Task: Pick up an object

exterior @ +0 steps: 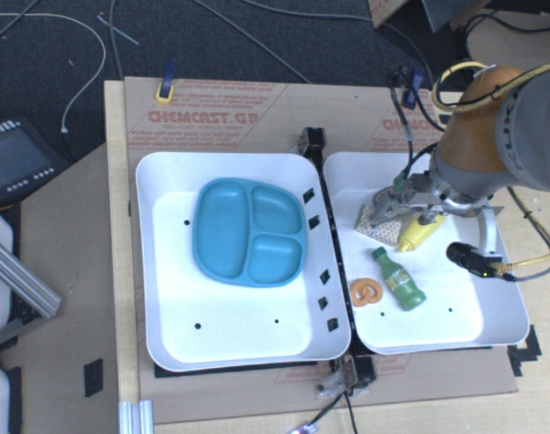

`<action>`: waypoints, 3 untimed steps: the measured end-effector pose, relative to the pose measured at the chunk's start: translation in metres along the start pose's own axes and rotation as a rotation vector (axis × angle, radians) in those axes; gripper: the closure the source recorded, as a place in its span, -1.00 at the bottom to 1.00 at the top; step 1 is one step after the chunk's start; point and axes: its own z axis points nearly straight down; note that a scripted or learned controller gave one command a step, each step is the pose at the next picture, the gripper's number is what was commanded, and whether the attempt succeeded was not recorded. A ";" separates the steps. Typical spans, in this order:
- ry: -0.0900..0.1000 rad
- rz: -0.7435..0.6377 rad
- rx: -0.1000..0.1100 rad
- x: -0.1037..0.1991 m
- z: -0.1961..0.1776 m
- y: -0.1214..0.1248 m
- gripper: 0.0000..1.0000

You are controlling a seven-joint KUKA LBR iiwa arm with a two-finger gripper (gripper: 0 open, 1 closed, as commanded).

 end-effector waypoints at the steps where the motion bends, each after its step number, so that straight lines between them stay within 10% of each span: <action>1: -0.001 0.002 0.003 -0.001 -0.008 -0.001 1.00; 3: -0.001 0.004 0.012 -0.018 -0.117 0.002 1.00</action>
